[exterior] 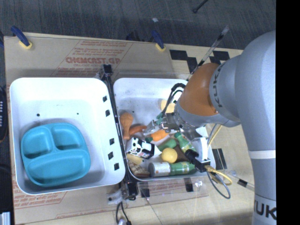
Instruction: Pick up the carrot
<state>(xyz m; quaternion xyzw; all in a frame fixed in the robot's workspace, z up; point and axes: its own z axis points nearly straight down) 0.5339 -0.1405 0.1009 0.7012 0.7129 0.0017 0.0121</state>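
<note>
The arm reaches in from the right of the frame and its gripper point(164, 124) is low over the clutter in the right bin point(140, 87), so the step in hand looks like the descent or close on the carrot point(159, 136), a short orange piece with a green end lying just below the wrist near the middle of the pile. Whether the tool is wide, narrow or already gripping I cannot tell; the wrist hides the tips. The next move calls for a clean pinch on the carrot alone, since neighbours crowd it: a yellow lemon point(169, 155) just below, a black-and-white cow toy point(140, 147) to its left, an orange-brown item point(126, 122) at upper left, and a green bottle point(171, 168) along the bin's lower wall. The left bin point(56, 90) holds a blue divided tray point(55, 152) in its lower part
</note>
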